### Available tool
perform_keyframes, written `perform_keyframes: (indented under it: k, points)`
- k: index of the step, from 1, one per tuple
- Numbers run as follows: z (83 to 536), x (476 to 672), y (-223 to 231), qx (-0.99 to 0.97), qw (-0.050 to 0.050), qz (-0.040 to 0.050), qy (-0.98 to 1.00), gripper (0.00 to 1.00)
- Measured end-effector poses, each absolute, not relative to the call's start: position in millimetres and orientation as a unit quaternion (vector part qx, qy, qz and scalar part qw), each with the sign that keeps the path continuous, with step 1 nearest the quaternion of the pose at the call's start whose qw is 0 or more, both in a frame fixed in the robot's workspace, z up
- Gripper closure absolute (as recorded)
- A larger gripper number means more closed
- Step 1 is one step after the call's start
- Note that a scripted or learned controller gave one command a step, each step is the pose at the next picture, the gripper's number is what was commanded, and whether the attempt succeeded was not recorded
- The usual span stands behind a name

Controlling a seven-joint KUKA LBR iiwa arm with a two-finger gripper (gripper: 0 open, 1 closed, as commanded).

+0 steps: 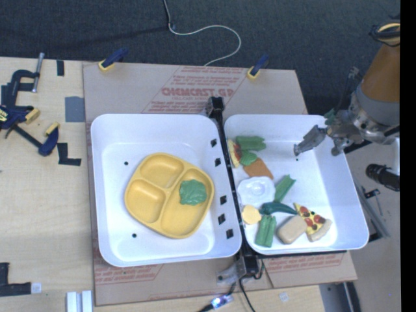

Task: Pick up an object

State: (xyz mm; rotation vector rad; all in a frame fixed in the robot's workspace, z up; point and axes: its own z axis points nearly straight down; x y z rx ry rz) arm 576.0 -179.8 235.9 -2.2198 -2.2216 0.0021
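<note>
My gripper (316, 149) hangs over the upper right part of the right bin (338, 194), open, with nothing between its fingers. Several toy foods lie in that bin to its left and below. A green vegetable (250, 143) and an orange carrot piece (259, 168) sit near the bin's upper left. A white fried egg (255, 189), a green bean (284, 188) and a dark teal piece (276, 208) lie in the middle. A bread piece (291, 229) and a pizza slice (314, 221) rest at the front.
The left bin (110, 174) holds a yellow divided plate (156, 197) with a green leafy toy (193, 192) on it. Clamps (23, 116) lie on the bench at far left. A white cable (195, 31) runs behind the bins.
</note>
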Motion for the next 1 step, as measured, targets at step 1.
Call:
perform_keyframes:
  k: [1]
  points:
    - [192.0,570.6,-181.4,-0.707,0.001,0.0014,-0.707,0.0]
